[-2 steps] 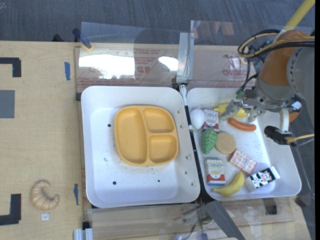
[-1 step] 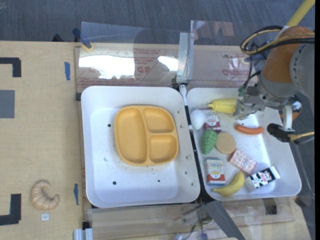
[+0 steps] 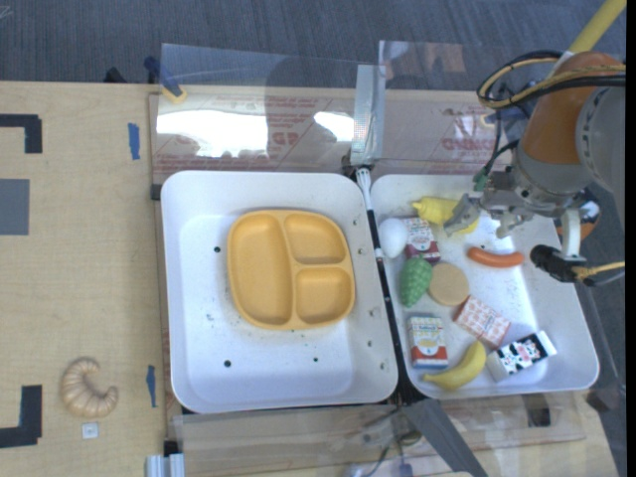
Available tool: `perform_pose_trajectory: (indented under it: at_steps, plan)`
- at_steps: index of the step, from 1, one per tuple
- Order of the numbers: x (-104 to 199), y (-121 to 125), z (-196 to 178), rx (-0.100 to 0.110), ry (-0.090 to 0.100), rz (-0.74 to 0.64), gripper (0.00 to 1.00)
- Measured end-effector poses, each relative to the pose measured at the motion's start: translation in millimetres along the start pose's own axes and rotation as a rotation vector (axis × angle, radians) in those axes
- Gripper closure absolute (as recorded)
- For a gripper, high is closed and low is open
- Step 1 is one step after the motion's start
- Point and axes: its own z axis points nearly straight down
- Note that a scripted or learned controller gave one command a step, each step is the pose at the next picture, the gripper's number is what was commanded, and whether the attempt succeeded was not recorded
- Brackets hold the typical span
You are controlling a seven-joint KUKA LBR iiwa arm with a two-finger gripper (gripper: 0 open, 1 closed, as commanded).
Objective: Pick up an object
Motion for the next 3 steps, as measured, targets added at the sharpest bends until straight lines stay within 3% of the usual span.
perform_pose_trajectory:
  at_steps: [1, 2, 3]
  plan:
    - [-33.6, -50.4, 20.8, -0.013, -0.002, -0.112, 0.0]
    - [-33.9, -48.1, 7.8, -0.021, -0.003, -0.111, 1.0]
    - [17.3, -25.6, -89.4, -0.02, 0.0, -0.134, 1.0]
